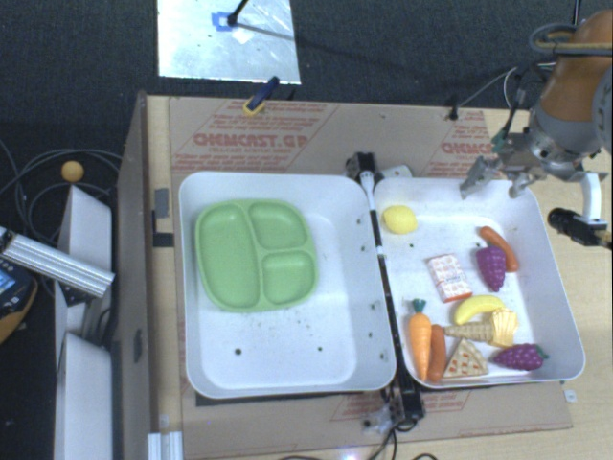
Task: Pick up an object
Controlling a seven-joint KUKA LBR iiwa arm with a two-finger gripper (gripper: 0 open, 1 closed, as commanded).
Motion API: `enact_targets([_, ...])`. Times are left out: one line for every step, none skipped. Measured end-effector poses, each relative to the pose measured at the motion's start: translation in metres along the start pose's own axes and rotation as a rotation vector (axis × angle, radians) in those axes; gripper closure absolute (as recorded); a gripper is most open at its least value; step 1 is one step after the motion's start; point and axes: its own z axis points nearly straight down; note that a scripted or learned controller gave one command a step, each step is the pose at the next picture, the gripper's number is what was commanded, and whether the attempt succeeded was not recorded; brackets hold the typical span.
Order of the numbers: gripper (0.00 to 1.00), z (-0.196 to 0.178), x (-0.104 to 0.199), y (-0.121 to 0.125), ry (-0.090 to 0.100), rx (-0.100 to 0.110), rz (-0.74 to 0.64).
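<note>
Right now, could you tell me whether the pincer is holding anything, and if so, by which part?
Nothing is held. The pincer hangs open above the far edge of the right bin, with no toy between its fingers; the lemon lies apart from it.

Evenly bright overhead; glare on the metal sheet, soft shadows inside the white bins, slightly grainy throughout.

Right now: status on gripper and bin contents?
Gripper open, above right bin's far edge, holding nothing. Toy food untouched; lemon nearest. Nothing blocking.
</note>
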Motion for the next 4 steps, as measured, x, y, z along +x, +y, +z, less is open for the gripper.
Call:
enact_targets([0.00, 0.097, -0.020, -0.035, -0.007, -0.016, -0.001])
enact_targets([0.00, 0.102, -0.023, -0.066, 0.003, -0.003, -0.002])
enact_targets([0.00, 0.104, -0.002, -0.103, 0.000, 0.001, 0.002])
enact_targets([1.00, 0.094, -0.003, -0.102, 0.000, -0.001, 0.000])
